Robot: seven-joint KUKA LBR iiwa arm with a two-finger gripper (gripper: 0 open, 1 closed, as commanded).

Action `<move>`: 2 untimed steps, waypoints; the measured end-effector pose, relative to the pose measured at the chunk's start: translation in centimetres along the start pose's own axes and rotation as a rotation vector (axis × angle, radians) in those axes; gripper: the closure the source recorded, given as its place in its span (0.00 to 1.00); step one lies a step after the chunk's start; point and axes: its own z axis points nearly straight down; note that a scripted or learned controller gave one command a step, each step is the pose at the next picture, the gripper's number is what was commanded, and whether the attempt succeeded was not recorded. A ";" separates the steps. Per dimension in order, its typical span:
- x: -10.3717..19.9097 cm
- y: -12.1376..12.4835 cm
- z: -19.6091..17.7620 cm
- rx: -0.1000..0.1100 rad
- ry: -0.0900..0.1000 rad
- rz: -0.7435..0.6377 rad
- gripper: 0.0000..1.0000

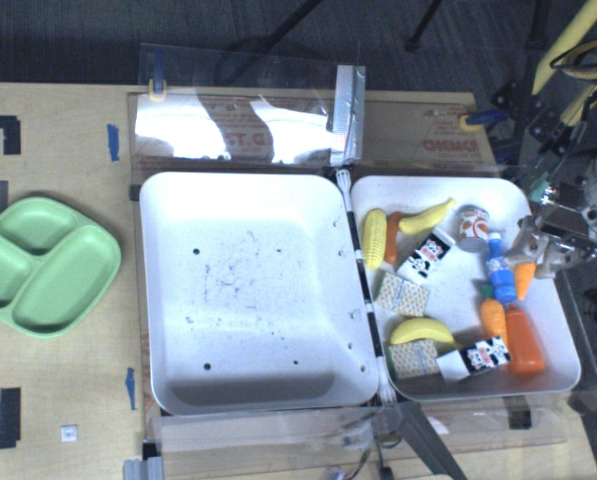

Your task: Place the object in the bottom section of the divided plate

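The metal gripper hangs at three o'clock over the right bin; I cannot tell its state. Beneath lie glossy plastic toys: corn, bananas. The smooth green divided plate sits at nine o'clock on the wooden bench.

1. Two white bins: the left bin and the right bin, side by side on the counter.
2. One green divided plate, left of the left bin.
3. Two bananas in the right bin: and.
4. One corn cob, in the right bin.
5. Two small cow-patterned cartons: and.
6. One orange bottle.
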 end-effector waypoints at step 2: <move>-6.7 3.1 -12.0 0.001 -0.002 0.781 1.00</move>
